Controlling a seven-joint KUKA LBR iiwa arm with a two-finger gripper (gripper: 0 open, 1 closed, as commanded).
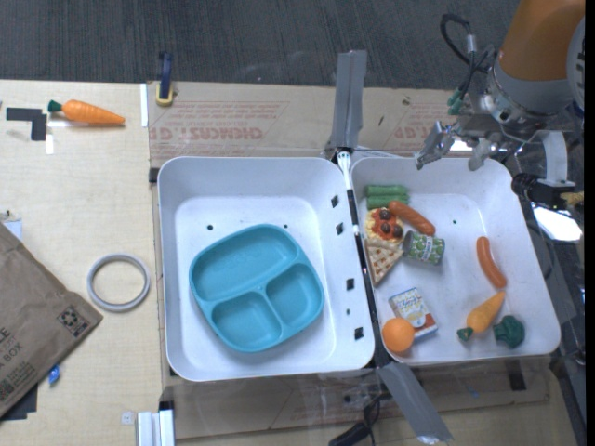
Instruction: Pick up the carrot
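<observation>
A pale wooden counter [74, 203] ran beneath two shallow white bins, with a sheet of printed cardboard laid under them and dark carpet beyond. The left bin [177, 249] held a blue divided tray [256, 286]; the right bin [521, 212] held a scatter of toy food. The carrot [484, 315] lay near that bin's front right corner, tilted, its green top toward the front and its orange tip pointing up toward a red sausage [490, 261], with a piece of broccoli [509, 330] just beside it on the right. A second carrot [88, 112] lay well apart on the counter at far left, beyond easy reach. The jaws of the gripper [456, 149] hung spread and empty over the back rim of the right bin, well apart from the carrot. The carrot looked like a light, stiff plastic toy with a smooth, likely slippery skin and a taper that could squirt out of a pinch near the tip. The thicker middle, taken across its short axis, seemed the best hold, approached from the left side so the broccoli would not be caught. An orange [398, 334] and a small carton [413, 308] sat nearer the left front corner, clear of that approach.
</observation>
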